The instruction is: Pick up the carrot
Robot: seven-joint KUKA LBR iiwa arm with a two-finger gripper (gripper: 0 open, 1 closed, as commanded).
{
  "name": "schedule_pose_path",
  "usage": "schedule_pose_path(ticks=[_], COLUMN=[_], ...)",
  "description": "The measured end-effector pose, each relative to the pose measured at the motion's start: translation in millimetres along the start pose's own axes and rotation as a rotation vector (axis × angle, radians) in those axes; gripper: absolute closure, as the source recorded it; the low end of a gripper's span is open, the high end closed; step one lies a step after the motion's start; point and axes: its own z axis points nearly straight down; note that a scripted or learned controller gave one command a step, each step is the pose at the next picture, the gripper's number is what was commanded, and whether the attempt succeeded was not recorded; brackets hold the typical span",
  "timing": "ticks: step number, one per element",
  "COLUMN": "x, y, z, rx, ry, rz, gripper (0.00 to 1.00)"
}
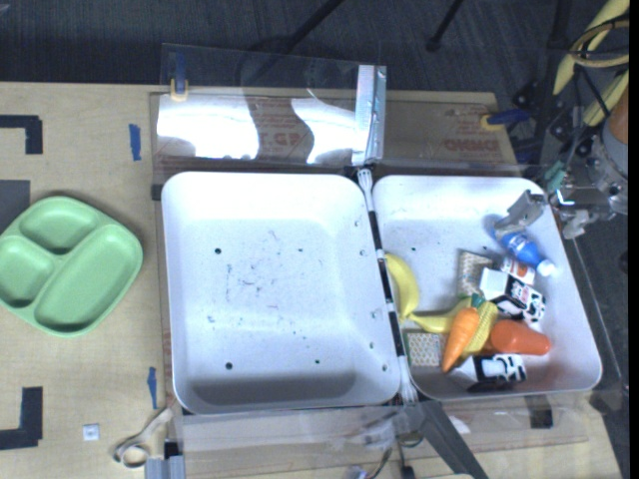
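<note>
One by one, near to far, took stock. Found the carrot [459, 335] at the near end of the right bin [577, 302], lying aslant, tip toward the near wall and green top pointing away, pressed between the tail of a banana [406, 287] on its left and an orange-red object [521, 340] on its right, with a black-and-white packet [502, 368] just beside its tip.

Judged the reach not yet made: saw the gripper [537, 205] hanging over the far right corner of that bin, well apart from the carrot. Could not tell whether the pincer was released or clenched.

Judged it best to come straight down over the thick middle of the carrot, closing across its width and clear of both neighbours, then to lift plumb. Feared a pinch on the banana otherwise.

Farther back in the same bin, made out a blue bottle [524, 247] and some cards. Saw in the left bin [270, 267] a scuffed white floor. Noted a green divided plate [66, 263] on the bench beyond.
</note>
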Motion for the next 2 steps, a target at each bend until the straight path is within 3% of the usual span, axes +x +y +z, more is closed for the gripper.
schedule_pose_path(ticks=[1,2], x=[32.5,47.7], y=[-49.8,-62.5], z=[116.3,174.0], rx=[0.001,-0.020], ry=[0.000,0.004], rz=[0.134,0.126], gripper=[0.00,0.00])
